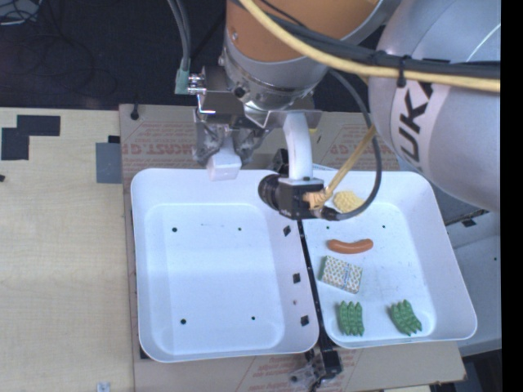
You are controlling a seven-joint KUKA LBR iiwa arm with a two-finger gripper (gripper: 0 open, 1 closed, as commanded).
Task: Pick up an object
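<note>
The gripper [222,149] hangs in the upper middle of the frame, just above the far rim of the left bin [155,243], under the arm's [327,23] grey and orange wrist. Its two fingers point down and stand close together; a small white block sits at their tips, and it cannot be told whether that block is a held thing or part of the tool, nor how far the fingers are parted. The gripper touches none of the objects in the bins. Just right of it, a white tube with a black round fitting [282,194] hangs over the seam between the bins. All the loose things lie in the right bin [441,251], in the middle right and lower right of the frame: a yellow waffle-like piece [349,200] near its far rim, a red-orange sausage [350,246] below that, a pale patterned square [341,274] under the sausage, and two green toothed pieces [350,318] and [404,317] side by side near the front rim, well apart from the gripper.
</note>
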